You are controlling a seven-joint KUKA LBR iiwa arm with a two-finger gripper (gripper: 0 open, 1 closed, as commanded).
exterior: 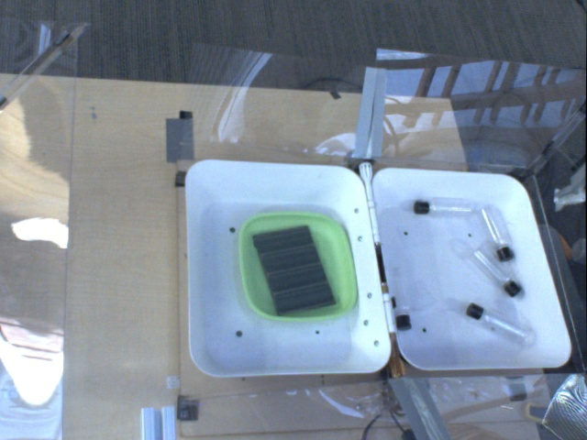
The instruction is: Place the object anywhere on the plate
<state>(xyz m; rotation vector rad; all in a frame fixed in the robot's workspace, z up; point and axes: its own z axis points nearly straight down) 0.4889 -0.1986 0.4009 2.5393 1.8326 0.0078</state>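
Note:
A green square plate (341, 273) sits in the left white bin (211, 246). A dark grey ribbed rectangular block (293, 269) lies flat on the plate, turned slightly off square. In the right white bin (413, 337) lie several clear tubes with black caps, among them one near the top (447, 207), one at the right (495, 235) and one at the bottom (498, 322).
A grey metal post (371, 113) stands behind the seam between the two bins. Clear plastic sheeting covers the wooden bench (110, 246) around the bins. A small dark bracket (180, 137) sits at the left bin's back left.

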